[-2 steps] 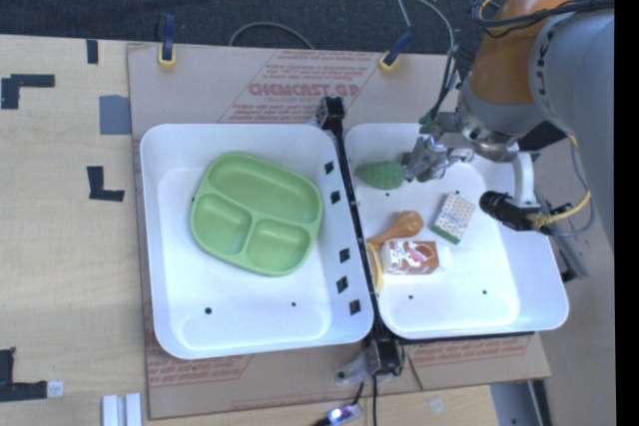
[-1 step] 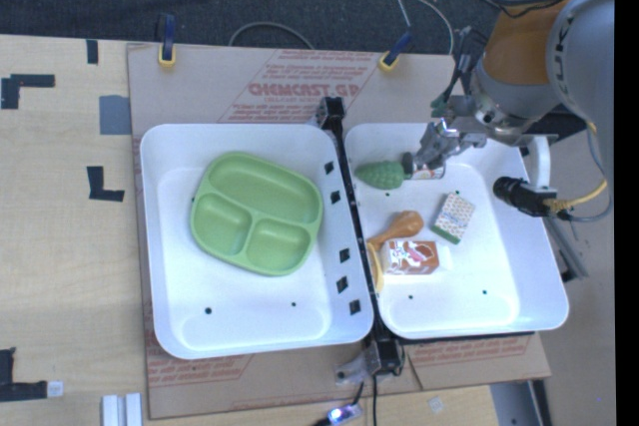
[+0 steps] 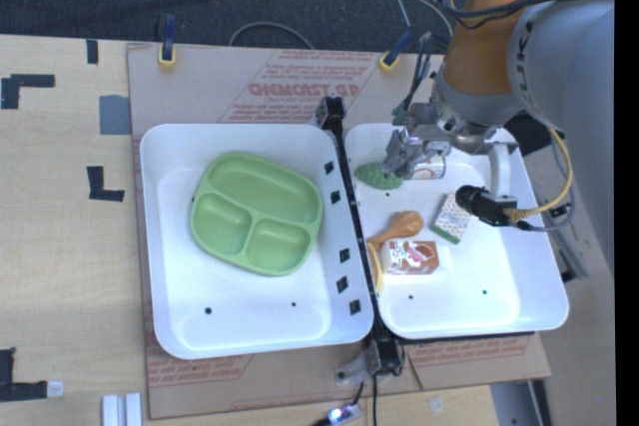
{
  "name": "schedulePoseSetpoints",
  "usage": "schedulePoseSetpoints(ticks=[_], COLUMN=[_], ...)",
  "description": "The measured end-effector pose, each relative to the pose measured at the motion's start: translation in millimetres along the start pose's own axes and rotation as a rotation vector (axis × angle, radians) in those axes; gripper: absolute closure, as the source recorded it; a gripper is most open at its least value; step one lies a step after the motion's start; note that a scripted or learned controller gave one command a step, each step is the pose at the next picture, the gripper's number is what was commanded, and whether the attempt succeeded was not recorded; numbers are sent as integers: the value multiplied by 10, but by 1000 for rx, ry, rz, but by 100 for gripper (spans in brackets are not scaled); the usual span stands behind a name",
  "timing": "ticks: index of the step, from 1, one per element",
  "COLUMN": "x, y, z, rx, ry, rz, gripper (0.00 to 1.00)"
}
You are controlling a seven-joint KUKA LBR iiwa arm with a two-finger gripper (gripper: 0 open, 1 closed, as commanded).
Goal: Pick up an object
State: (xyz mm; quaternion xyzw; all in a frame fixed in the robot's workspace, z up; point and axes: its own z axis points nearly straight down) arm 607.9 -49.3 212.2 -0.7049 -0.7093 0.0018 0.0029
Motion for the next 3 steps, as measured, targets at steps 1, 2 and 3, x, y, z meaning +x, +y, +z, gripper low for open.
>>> schedulePoseSetpoints(ticks=[1,2,3], x=[498,1018,1491], y=[-94,-274,-535], z=[-2,-89,43], rx=[0,0,2], ry=[0,0,-2], rz=[0,-2,0], gripper=[100,100,100])
